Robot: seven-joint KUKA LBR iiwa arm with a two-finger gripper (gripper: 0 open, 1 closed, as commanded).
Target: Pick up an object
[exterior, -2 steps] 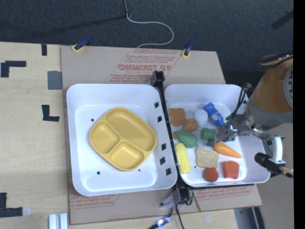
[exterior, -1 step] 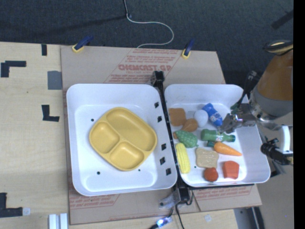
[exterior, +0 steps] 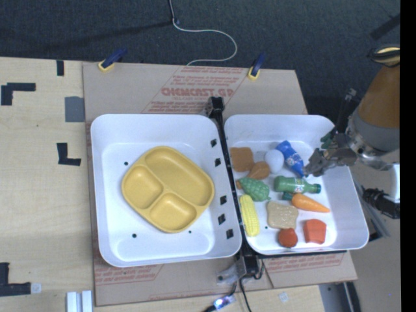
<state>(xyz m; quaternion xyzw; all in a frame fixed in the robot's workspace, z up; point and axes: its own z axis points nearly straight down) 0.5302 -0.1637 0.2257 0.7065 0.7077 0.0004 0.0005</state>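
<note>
**Two white bins, one crowded with toy food**

Two shallow bins sit side by side on a cardboard sheet (exterior: 195, 90). The left bin (exterior: 107, 135) holds a yellow divided tray (exterior: 168, 188), lying at a slant. The right bin (exterior: 348, 220) holds the small pieces. The grey arm (exterior: 380, 119) reaches in over that bin's right rim, and its gripper (exterior: 318, 161) hangs above the upper right part of the bin, just beside the blue bottle (exterior: 290, 157); whether its fingers are apart or together cannot be told, and nothing shows between them. Below lie a green bottle (exterior: 296, 186), corn cob (exterior: 249, 215), bread slice (exterior: 282, 214), carrot (exterior: 310, 204), green vegetable (exterior: 254, 188), brown bun (exterior: 242, 158), red block (exterior: 314, 231), tomato (exterior: 287, 238) and white egg (exterior: 273, 160).
</note>
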